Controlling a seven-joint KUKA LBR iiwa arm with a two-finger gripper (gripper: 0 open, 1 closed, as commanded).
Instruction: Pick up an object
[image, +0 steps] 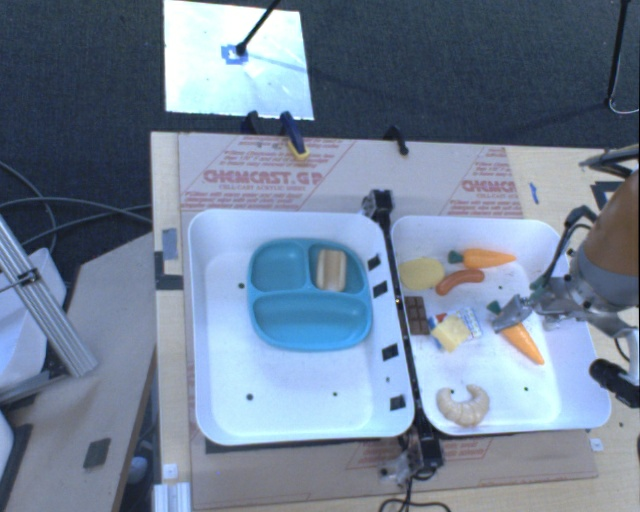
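Reaching in from the right, the grey arm's two-finger gripper (516, 312) sits low in the right-hand shallow white bin (575, 405), its jaws at the thick end of an orange toy carrot (525, 342) lying near the bin's right side; whether they are spread or closed on it cannot be told. Nearby lie a yellow wrapped block (456, 329), a brown chocolate bar (418, 316), a red-brown sausage (460, 281), a second, longer orange carrot (484, 258), a yellow lemon-like piece (421, 273) and a pale croissant (464, 404). The left white bin (220, 400) holds a blue divided plastic plate (300, 315) with a tan bread slice (331, 269) in its upper right compartment. Both bins rest on the worktop (170, 200).
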